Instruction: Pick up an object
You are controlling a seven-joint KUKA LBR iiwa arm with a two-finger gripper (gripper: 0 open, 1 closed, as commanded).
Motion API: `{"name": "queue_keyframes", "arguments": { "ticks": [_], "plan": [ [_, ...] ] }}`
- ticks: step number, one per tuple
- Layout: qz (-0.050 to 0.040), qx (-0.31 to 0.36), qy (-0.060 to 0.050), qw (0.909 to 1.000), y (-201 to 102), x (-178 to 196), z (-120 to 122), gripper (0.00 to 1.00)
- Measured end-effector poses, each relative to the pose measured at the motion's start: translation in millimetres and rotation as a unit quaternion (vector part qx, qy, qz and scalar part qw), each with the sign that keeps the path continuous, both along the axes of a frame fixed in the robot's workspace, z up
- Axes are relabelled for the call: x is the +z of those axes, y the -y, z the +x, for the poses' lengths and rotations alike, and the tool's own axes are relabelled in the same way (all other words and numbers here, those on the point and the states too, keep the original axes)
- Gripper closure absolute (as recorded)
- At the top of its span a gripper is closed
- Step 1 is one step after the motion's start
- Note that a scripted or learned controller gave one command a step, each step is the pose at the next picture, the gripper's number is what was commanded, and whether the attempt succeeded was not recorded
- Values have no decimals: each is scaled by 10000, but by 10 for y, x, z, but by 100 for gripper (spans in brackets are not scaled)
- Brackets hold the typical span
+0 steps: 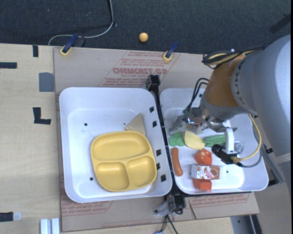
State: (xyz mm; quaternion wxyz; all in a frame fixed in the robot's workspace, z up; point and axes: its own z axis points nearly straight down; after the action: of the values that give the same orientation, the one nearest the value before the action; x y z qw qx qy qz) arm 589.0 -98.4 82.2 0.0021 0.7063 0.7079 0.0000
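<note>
Right bin, near edge: a red and white carton (205, 171) lay close to the near rim of the right bin (254, 182), with an orange-red block (202, 184) touching its near side.
Right bin, near-left: a slim red-orange sausage shape (177, 161) lay lengthwise just beside the wall shared with the left bin.
Right bin, middle: a red tomato-like piece (203, 156) sat just behind the carton; a pale yellow, rounded piece (194, 140) lay beyond it, touching a green leafy piece (176, 141) on its left and a long green piece (215, 140) on its right.
Left bin: a yellow three-compartment tray (123, 161) filled the near half of the left bin (73, 130); a tan wedge (136, 124) leaned at its far right corner.
Gripper: the gripper (189, 123) hung low over the yellow piece, towards the right bin's far-left part.
Fingers: too blurred to tell their spread or any hold.
Arm: the grey arm (268, 82) with its orange band (223, 84) slanted in from the right edge.
Worktop, far edge: a small orange ball (143, 36) lay on the dark surface beyond the worktop (19, 145).
</note>
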Motion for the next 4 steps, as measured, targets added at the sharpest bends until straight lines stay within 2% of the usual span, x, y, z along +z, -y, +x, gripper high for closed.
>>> {"name": "queue_keyframes", "arguments": {
  "ticks": [1, 2, 3, 4],
  "plan": [
    [8, -6, -3, 10000, 67, 34, -182, 0],
    [11, 7, 3, 10000, 12, 23, 450, 0],
    [17, -1, -11, 10000, -10, 30, 690, 0],
    [8, -10, -22, 10000, 21, 24, 397, 0]
  ]
}}
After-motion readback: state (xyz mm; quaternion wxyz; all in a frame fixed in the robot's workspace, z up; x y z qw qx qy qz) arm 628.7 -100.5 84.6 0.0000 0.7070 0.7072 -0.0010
